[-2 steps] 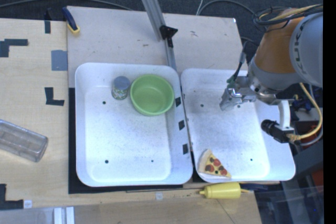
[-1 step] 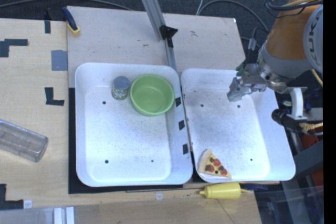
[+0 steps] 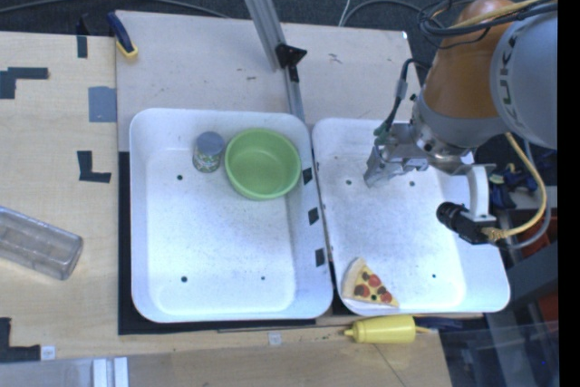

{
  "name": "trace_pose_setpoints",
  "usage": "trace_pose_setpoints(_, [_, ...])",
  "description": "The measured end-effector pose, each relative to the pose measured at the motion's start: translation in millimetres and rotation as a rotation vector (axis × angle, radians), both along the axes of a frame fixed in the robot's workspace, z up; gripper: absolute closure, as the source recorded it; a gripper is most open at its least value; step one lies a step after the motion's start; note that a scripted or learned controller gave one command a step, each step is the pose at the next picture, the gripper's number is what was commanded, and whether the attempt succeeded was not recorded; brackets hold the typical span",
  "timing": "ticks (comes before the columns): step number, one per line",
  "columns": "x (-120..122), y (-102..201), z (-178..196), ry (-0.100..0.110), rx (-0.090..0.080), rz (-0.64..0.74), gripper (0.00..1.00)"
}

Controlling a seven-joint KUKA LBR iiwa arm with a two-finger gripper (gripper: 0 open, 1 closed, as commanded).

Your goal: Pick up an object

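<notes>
You see the gripper [image 3: 379,172] over the upper part of the right bin [image 3: 480,285], with the arm [image 3: 471,77] reaching in from the right. Whether its fingers are wide or narrow you cannot tell from this angle, and nothing shows between them.

Count two white bins on the counter [image 3: 54,195]. The right bin holds one object, a pizza slice toy [image 3: 368,283], at its lower left corner, well apart from the gripper. The left bin [image 3: 154,285] holds two: one green bowl [image 3: 262,163] and one small grey-lidded jar [image 3: 207,151] just beside it on the left. One yellow bottle [image 3: 384,329] lies on the counter below the right bin, and one clear container [image 3: 36,242] sits far left.
</notes>
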State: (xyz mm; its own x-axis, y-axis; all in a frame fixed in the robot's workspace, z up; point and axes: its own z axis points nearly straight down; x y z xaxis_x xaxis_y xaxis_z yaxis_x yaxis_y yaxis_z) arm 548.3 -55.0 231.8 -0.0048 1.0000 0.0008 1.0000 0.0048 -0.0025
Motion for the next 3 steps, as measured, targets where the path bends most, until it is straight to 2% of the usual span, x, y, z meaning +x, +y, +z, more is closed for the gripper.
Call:
trace_pose_setpoints(1, [-11.0, 59.1, 6.8, 0.000, 0.002, 0.003, 1.00])
trace_pose_setpoints(2, [-18.4, 107.6, -4.5, 0.001, 0.000, 0.001, 1.00])
trace_pose_setpoints(3, [-37.9, 148.6, -2.0, 0.002, 0.000, 0.001, 1.00])
